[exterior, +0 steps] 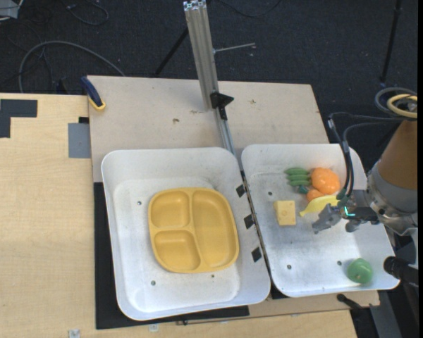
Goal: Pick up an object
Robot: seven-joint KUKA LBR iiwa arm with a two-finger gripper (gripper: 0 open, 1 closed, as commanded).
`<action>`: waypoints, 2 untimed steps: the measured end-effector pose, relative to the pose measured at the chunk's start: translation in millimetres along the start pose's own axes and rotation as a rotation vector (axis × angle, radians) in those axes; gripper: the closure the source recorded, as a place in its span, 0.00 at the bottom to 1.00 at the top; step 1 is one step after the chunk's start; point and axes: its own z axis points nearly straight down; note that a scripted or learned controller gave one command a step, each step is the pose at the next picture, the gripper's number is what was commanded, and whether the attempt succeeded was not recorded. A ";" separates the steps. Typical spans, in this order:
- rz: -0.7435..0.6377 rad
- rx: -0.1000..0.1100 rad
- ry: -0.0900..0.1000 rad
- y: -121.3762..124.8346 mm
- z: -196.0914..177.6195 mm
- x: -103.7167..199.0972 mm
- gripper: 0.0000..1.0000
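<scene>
The right bin [303,273] holds several small objects. A pale yellow block [286,213] lies near its middle. Behind it sit a green leafy piece [296,177] and an orange fruit [325,180]. A yellow curved piece [321,204] lies just below the orange. A green ball [359,270] rests in the bin's near right corner. My gripper [327,220] reaches in from the right, low over the bin, right beside the yellow curved piece and to the right of the block. Nothing is visibly held.
The left bin [127,273] carries a yellow divided plate [193,229]. An upright metal post [203,55] stands behind the bins. Black clips [248,220] line the seam between the bins. A light wooden table [35,217] lies to the left.
</scene>
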 end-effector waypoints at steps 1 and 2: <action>0.000 -0.002 0.000 0.6 -0.9 -0.1 0.00; 0.000 0.002 0.001 -4.2 43.4 -0.2 0.00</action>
